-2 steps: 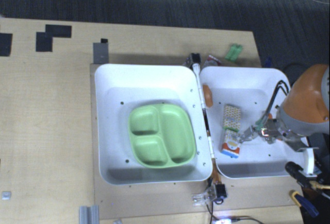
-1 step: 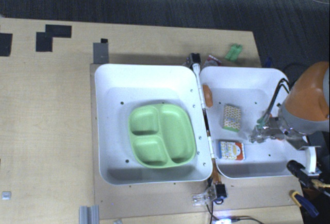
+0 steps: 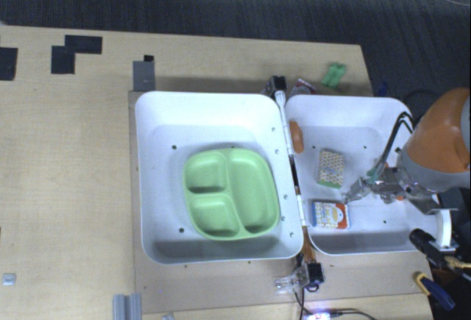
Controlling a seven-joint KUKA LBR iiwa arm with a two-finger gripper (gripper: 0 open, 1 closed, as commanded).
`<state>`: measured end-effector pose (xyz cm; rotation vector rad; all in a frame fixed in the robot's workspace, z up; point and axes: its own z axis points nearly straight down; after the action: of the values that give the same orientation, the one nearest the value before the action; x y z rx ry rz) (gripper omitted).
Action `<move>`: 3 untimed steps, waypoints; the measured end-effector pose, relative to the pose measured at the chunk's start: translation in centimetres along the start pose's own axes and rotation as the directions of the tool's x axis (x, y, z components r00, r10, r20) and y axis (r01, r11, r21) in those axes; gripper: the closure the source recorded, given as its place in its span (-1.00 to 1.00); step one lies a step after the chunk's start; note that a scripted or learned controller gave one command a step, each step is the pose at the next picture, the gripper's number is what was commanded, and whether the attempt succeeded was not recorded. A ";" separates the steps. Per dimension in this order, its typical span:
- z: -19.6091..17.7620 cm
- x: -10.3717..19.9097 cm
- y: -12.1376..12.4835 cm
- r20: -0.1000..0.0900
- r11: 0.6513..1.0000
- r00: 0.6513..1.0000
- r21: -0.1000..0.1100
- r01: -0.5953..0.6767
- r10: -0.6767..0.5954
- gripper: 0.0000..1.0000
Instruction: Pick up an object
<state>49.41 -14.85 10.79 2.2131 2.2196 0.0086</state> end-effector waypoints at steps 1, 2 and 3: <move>2.1 5.8 -0.4 0.001 1.000 1.000 0.000 -0.001 0.001 -1.00; 1.0 5.8 -0.2 0.001 1.000 1.000 -0.005 -0.001 0.001 1.00; 1.0 5.8 -0.2 0.001 1.000 1.000 -0.005 0.000 0.000 -1.00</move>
<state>49.23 -9.04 9.81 2.2104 2.2162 0.0129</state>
